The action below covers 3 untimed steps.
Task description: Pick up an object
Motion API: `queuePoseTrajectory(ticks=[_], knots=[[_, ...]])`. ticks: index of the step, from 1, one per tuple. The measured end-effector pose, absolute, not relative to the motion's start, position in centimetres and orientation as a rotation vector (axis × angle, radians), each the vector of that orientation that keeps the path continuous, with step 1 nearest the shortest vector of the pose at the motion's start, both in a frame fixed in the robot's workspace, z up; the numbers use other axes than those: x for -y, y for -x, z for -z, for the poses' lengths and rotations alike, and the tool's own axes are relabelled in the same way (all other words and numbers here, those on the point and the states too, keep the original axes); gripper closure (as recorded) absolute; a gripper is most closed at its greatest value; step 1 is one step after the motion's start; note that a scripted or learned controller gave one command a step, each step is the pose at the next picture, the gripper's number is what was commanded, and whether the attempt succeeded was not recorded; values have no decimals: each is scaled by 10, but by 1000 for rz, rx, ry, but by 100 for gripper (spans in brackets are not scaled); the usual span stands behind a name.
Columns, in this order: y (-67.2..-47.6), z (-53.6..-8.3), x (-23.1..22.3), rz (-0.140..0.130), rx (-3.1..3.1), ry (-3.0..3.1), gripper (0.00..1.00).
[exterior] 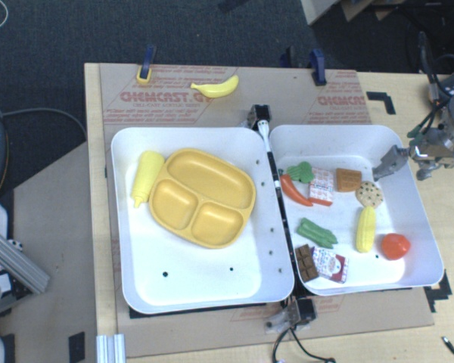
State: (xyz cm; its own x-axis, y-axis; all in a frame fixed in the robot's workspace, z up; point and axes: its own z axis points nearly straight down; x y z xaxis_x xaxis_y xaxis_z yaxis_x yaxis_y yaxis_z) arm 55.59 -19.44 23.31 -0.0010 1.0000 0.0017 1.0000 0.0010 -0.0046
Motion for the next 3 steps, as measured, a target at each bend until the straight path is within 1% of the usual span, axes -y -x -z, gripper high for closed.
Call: queuePoseTrajectory(ticks=[1,2,3], knots=[[-558,-190,194,-3,2218,2218,0],[-547,-135,195,-4,2217,2217,0],[-546,-81,194,-4,2217,2216,0]])
